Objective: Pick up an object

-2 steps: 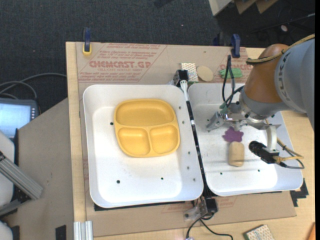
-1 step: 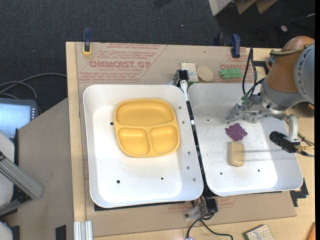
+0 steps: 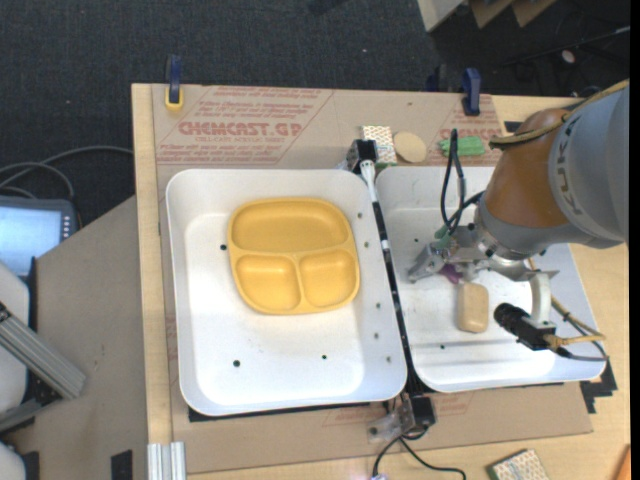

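The tray (image 3: 294,253) is yellow, both bins (image 3: 205,353) white, the block (image 3: 473,308) pale tan.

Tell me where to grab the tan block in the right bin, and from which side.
Grip the tan block at mid-length, across its narrow width, coming straight down. It lies flat in the right bin with both long sides apparently free, so closing across them looks surest.
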Available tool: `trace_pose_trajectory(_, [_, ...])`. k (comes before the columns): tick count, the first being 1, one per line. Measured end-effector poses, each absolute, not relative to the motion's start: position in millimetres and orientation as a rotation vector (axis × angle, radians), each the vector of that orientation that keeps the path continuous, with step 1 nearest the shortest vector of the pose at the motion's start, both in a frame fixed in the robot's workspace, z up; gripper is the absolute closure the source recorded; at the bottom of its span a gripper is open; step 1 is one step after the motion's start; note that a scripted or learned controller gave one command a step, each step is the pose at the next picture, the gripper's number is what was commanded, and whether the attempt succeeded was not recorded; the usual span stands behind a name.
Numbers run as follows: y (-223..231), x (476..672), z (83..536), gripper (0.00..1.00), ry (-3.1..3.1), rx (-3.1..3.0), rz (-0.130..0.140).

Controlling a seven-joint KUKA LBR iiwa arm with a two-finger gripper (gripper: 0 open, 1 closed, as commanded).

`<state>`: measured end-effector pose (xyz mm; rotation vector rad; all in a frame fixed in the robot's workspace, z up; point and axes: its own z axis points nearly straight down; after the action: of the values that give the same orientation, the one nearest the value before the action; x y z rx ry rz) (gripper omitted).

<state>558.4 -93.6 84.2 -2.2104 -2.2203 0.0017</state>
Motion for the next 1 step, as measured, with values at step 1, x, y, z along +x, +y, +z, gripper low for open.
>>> trace_pose_trajectory(1, [-98.5,561.1,94.9,1.0,-2.221,-2.223,-0.001])
